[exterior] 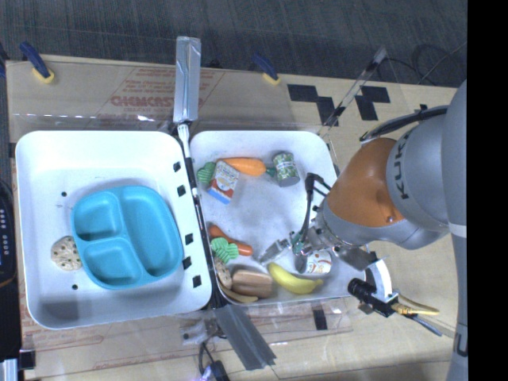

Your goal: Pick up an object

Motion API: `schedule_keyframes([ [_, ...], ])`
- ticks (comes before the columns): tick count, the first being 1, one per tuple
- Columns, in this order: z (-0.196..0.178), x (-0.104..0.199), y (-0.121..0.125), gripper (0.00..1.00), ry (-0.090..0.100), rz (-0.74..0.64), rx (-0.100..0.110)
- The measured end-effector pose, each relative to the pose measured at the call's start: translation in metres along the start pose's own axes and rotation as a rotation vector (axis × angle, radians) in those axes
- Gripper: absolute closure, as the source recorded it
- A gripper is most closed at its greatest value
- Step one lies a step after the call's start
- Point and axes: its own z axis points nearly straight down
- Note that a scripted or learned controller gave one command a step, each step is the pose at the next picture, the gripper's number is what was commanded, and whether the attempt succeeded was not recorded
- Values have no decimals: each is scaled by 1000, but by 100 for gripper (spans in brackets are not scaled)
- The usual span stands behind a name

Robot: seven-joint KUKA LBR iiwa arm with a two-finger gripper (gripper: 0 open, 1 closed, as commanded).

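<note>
Gripper [295, 248]: reaching down into the near right part of the right bin [262, 138], its metal fingers hanging just above the banana [292, 279] and beside a small can-like item [319, 264]; whether the fingers are spread or closed is not legible at this slant, and nothing is visibly sitting between them. Arm [397, 189]: leaning in over the bin's right wall, grey with the orange band [361, 189] covering part of the floor. Right bin contents: the banana lying along the near wall, a hot-dog-shaped toy [250, 281] touching its left end, a carrot [230, 247] with a green top near the divider, a second carrot [244, 167] at the far side, a small carton [224, 181] just beside it, a green can [284, 167] toward the far right. Left bin [32, 213]: holding a blue divided tray [125, 235] and a cookie [66, 253]. Risks, as judged: the near corner is looking crowded, so a descending finger is likely landing on the banana's curved back and sliding off, or pinching two items together; the wall close by is leaving little room for closing squarely.
</note>
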Motion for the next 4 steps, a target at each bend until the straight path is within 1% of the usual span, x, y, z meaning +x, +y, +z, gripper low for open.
schedule_keyframes([
  [1,0,6,100,0,-2,-288,-1],
  [2,0,6,100,0,-2,-288,-1],
  [3,0,-15,169,0,-2,129,-1],
  [4,-1,-49,154,0,-3,58,-1],
])
